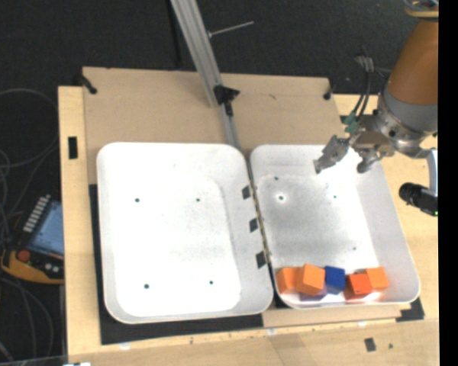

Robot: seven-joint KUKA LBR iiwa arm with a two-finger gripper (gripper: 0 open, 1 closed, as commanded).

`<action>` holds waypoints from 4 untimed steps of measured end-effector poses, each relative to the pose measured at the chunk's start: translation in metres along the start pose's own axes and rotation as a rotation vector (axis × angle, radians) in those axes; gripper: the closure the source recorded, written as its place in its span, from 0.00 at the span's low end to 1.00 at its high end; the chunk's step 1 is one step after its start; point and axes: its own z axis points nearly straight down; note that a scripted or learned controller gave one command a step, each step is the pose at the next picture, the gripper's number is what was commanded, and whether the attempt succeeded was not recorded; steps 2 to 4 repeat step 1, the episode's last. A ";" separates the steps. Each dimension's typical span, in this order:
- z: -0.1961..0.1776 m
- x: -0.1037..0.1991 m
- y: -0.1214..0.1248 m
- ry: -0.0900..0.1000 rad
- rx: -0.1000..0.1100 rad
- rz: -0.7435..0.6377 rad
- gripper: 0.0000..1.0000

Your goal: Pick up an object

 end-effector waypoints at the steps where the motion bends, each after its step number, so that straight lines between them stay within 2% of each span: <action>1: 0.097 0.047 0.015 0.002 0.009 -0.006 0.00; 4: 0.097 0.047 0.015 0.002 0.009 -0.006 0.00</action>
